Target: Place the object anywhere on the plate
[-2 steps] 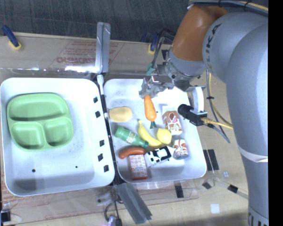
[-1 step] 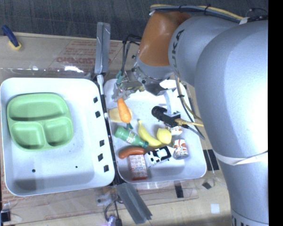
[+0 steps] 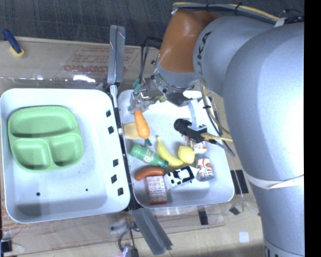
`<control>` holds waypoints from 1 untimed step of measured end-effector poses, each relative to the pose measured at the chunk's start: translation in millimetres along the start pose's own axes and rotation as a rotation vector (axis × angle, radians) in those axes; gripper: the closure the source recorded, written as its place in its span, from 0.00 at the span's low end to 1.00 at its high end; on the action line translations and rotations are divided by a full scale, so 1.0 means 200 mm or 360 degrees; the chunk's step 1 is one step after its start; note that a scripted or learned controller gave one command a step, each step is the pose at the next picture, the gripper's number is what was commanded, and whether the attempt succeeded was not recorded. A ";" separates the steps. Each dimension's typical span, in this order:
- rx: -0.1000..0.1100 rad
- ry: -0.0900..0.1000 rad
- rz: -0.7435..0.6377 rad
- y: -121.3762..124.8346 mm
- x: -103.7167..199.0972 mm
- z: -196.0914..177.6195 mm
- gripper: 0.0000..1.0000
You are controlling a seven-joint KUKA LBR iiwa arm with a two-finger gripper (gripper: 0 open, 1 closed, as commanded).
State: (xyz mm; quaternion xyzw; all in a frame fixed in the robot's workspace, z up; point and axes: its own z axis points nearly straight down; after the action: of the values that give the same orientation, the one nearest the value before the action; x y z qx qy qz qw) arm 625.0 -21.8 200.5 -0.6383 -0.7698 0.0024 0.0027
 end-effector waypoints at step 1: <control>-0.0004 -0.0001 -0.0222 0.06 0.32 0.04 1.00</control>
State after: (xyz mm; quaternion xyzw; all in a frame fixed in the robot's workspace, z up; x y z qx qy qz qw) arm 625.6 43.9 191.8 -0.5830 -0.8125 0.0014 0.0017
